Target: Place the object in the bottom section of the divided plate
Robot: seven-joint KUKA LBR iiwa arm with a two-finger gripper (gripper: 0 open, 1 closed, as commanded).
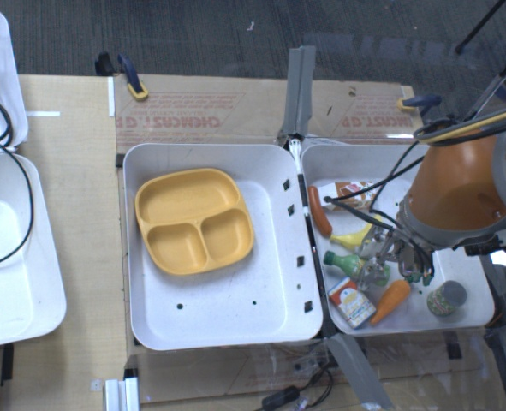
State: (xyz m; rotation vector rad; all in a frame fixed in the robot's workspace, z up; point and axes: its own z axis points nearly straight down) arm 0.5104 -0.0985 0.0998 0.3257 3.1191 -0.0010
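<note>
A yellow divided plate lies in the left bin, with one long section at the top and two smaller sections below. The right bin holds several toy foods: a hot dog, a yellow banana, a green bottle, a small carton, an orange carrot and a round can. My gripper hangs low over the middle of this pile, just right of the green bottle and above the carrot. The orange wrist band hides its upper part.
A snack packet lies at the back of the right bin. A grey divider post stands between the bins at the back. Black cables run from the wrist across the right bin. White equipment sits on the bench at far left.
</note>
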